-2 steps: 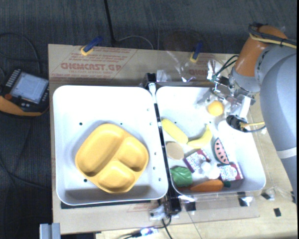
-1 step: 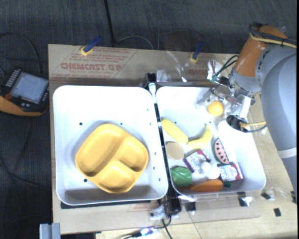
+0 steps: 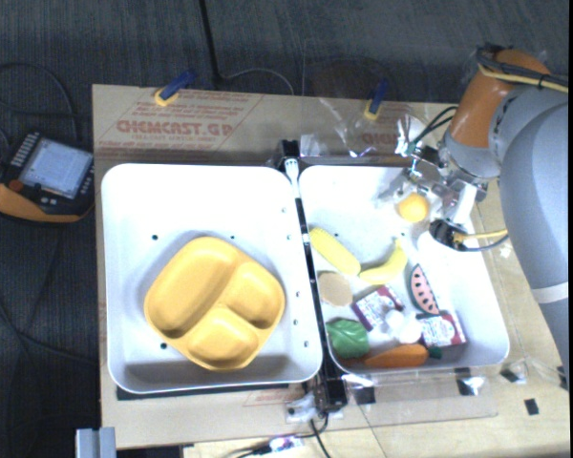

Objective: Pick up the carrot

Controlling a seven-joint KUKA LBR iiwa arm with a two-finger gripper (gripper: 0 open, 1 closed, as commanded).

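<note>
The carrot (image 3: 397, 356) is an orange stick lying flat along the front wall of the right bin (image 3: 487, 313), between a green vegetable (image 3: 347, 336) and a small packet (image 3: 442, 330). My gripper (image 3: 432, 187) hangs over the far right corner of that bin, well behind the carrot and apart from it. A small round yellow fruit (image 3: 413, 207) sits just under and to the left of the gripper. Whether it touches the gripper is unclear.
The right bin also holds a pale yellow piece (image 3: 333, 250), a banana (image 3: 392, 260), a watermelon slice (image 3: 421, 289), a tan disc (image 3: 332, 287) and a purple packet (image 3: 376, 305). A yellow divided dish (image 3: 215, 301) lies in the left bin (image 3: 134, 198). Cables trail by the arm.
</note>
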